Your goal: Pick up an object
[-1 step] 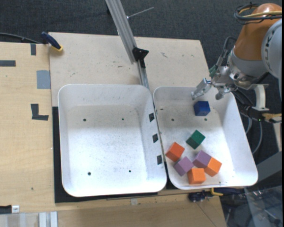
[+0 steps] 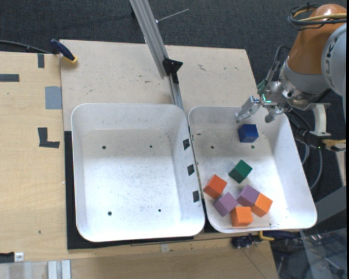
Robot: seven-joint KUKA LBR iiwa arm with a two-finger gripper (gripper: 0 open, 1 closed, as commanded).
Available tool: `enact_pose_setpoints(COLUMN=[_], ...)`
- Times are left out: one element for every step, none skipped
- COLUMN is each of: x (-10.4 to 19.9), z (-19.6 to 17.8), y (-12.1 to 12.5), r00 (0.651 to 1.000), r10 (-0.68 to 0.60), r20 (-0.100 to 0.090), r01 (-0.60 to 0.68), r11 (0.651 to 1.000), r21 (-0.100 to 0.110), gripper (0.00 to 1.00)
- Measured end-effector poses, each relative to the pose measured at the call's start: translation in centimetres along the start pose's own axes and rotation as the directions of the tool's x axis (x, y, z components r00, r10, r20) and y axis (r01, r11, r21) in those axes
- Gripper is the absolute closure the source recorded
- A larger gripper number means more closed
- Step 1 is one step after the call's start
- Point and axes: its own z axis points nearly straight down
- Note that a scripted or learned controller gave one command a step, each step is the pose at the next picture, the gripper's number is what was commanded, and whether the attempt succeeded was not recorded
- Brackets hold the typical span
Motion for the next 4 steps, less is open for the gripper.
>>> enact_pose_setpoints(x=[0.1, -1.1, -1.6, -1.5], z=[4.4, 9.5, 10.2, 8.9], y=[0.0, 0.0, 0.8, 0.9], r00=[1.000, 1.000, 1.000, 1.000], r10=[0.001, 0.002, 0.001, -0.001], r20=[-0.001, 0.007, 0.011, 0.012], r01=[-0.001, -0.002, -0.001, 0.001], r11=[1.000, 1.000, 1.000, 1.000], r21=[0.004, -0.007, -0.022, -0.027], gripper=[0.00, 0.00, 0.00, 1.00])
